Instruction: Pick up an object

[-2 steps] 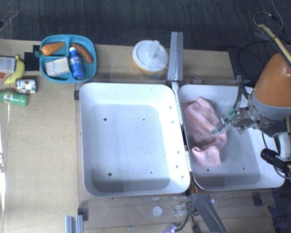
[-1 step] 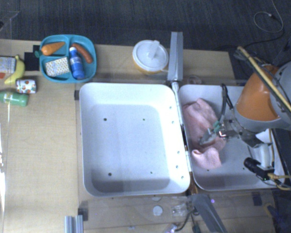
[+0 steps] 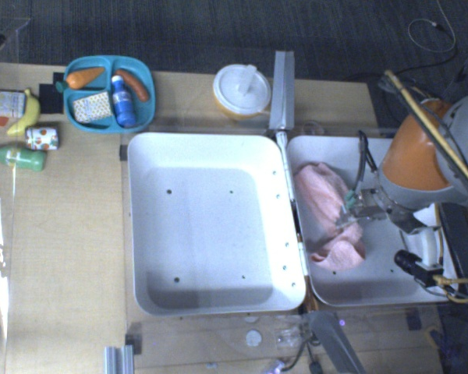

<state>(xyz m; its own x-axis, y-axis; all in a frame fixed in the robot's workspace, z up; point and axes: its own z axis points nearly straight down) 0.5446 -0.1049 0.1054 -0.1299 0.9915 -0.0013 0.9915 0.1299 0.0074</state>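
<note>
Pick in progress. The gripper (image 3: 357, 211) is low in the right bin (image 3: 374, 287), at the pink cloth (image 3: 327, 209) — whether it is open or closed cannot be told. The cloth lies on the bin floor — lifting remains.

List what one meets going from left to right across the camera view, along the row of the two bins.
Bare bench → left white bin → right white bin with the pink cloth → gripper → orange band of the arm.
</note>
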